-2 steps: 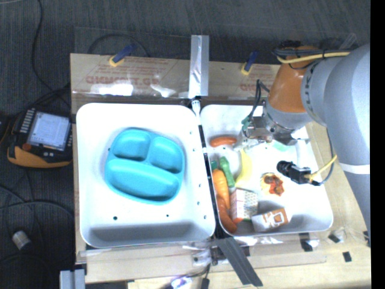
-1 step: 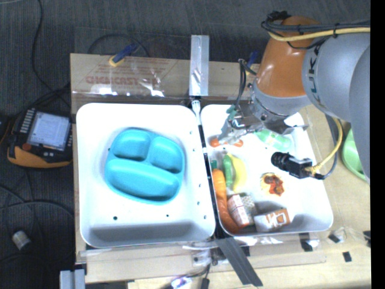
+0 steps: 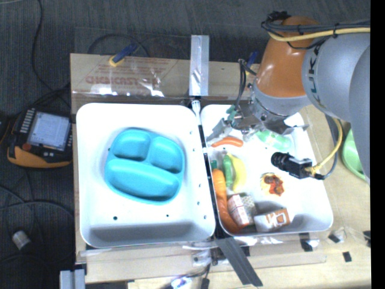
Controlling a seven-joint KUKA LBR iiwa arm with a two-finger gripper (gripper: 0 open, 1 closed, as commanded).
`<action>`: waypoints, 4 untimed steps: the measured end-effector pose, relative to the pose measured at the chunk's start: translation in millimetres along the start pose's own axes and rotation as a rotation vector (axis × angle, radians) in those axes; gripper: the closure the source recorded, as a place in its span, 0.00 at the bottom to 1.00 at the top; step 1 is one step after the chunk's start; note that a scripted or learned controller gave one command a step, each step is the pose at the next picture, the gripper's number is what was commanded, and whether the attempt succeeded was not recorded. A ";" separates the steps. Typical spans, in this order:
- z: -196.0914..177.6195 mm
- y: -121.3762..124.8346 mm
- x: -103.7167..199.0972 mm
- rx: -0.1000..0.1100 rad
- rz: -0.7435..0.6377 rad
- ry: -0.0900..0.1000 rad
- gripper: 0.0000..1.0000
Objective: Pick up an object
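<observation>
Camera view, looking down at a slant. Two white bins sit side by side on the worktop (image 3: 138,71). Left bin (image 3: 90,209) holds a blue divided tray (image 3: 144,164), lying flat near its centre.

Right bin (image 3: 316,212) holds the loose objects: an orange carrot-like piece (image 3: 220,191) along the left wall, a yellow and green item (image 3: 234,168) just beside it, a small orange piece (image 3: 227,142) nearer the back, a red-brown item (image 3: 272,183) mid-bin, and two small boxes (image 3: 258,215) at the front edge.

The arm (image 3: 325,59) reaches in from the right. Gripper (image 3: 237,122) is low over the rear of the right bin, above the small orange piece. Finger state: cannot tell; no object visible between them.

A handheld pendant (image 3: 42,136) lies on the floor, left of the worktop.
</observation>
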State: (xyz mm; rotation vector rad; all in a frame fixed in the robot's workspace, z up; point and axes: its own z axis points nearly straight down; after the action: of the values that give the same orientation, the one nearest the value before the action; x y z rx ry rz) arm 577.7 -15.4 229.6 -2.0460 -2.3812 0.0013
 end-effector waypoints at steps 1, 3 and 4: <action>34.8 -42.8 -40.8 0.000 -0.098 -0.002 0.00; 138.9 -92.3 -134.5 -0.017 0.015 -0.007 0.00; 128.9 -90.5 -133.0 -0.019 0.013 -0.004 1.00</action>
State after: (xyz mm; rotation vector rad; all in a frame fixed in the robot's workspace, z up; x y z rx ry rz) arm 508.0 -160.5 100.7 -2.0713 -2.3793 -0.0176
